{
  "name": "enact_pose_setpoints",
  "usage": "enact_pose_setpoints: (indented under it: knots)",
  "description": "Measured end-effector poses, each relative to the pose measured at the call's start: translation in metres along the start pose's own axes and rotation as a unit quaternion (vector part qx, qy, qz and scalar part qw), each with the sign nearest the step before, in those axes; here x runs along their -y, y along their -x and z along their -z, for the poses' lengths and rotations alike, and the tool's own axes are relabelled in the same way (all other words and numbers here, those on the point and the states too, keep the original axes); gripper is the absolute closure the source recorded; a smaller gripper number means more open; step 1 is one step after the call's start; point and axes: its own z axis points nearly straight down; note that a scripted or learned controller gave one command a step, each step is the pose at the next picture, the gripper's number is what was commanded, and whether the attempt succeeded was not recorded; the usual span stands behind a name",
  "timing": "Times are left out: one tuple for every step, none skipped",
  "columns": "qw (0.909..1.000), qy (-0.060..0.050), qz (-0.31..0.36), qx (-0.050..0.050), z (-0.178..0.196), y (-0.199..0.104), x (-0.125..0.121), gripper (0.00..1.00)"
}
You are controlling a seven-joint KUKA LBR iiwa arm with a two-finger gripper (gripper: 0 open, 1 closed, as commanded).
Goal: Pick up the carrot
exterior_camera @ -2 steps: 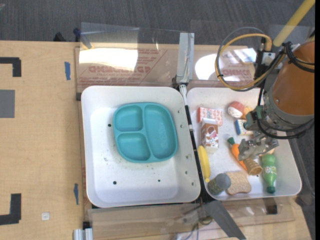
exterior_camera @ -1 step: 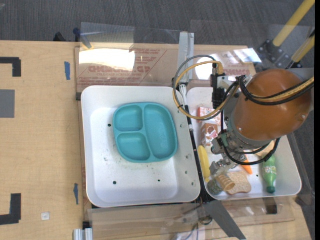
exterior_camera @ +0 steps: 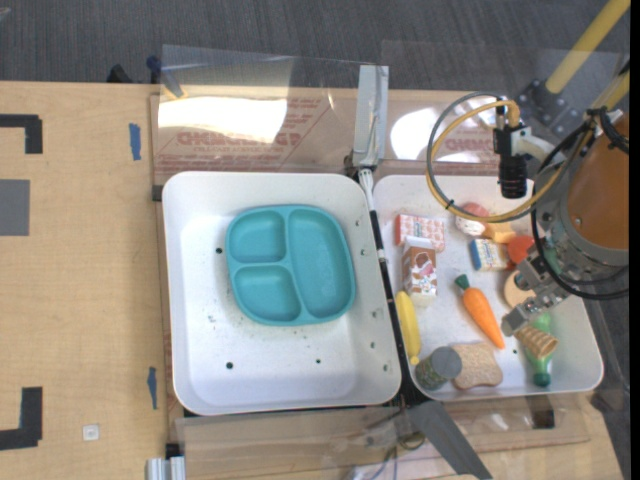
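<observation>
The carrot (exterior_camera: 482,313), orange with a green top, lies slanted in the middle of the right bin (exterior_camera: 585,373), its tip pointing to the front right. My gripper (exterior_camera: 526,308) hangs low over the bin just right of the carrot, at about the level of the carrot's tip. It sits among small items along the bin's right side. Nothing shows held in it.
A teal divided plate (exterior_camera: 290,265) lies in the left bin (exterior_camera: 190,368). Around the carrot are a yellow banana (exterior_camera: 408,323), two small cartons (exterior_camera: 421,253), a can (exterior_camera: 437,368), a bread slice (exterior_camera: 480,366), a green bottle (exterior_camera: 541,365) and small toys at the back right.
</observation>
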Motion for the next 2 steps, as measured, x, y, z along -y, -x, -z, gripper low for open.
enact_pose_setpoints:
  knots:
    - [0.9974,0.003,-0.072,0.002,-0.053,0.084,0.032,1.00]
    - [0.9993,-0.001,-0.038,-0.001,0.045,-0.022,0.018,1.00]
